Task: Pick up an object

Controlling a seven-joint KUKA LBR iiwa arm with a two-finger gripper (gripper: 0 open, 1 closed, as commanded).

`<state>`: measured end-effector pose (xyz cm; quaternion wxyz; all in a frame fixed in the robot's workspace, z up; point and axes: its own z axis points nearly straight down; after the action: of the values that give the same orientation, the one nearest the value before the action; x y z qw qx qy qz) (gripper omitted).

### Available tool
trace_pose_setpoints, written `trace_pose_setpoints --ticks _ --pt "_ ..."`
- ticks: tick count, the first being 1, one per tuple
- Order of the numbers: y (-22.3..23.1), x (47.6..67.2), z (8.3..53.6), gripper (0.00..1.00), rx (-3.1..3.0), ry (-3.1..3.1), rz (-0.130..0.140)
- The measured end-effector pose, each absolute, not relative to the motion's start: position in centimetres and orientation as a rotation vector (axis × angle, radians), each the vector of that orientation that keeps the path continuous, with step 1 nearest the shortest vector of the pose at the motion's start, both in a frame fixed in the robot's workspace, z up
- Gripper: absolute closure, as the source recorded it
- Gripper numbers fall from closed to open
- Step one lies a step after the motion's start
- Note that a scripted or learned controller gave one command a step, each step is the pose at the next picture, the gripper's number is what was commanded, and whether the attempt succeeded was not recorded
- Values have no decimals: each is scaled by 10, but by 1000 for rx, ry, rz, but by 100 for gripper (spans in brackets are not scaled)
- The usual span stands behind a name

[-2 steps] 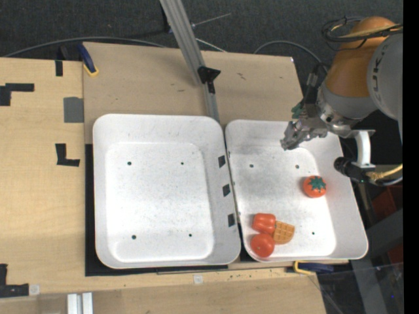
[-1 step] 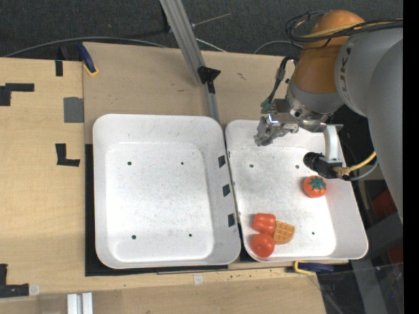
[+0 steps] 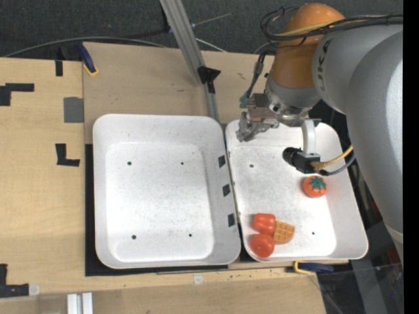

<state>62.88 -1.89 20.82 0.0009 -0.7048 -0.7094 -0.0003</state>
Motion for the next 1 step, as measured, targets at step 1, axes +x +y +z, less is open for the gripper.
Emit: trace_pose_setpoints --ticks 1 --pt "34 638 224 100 -2212 -2228 -3"
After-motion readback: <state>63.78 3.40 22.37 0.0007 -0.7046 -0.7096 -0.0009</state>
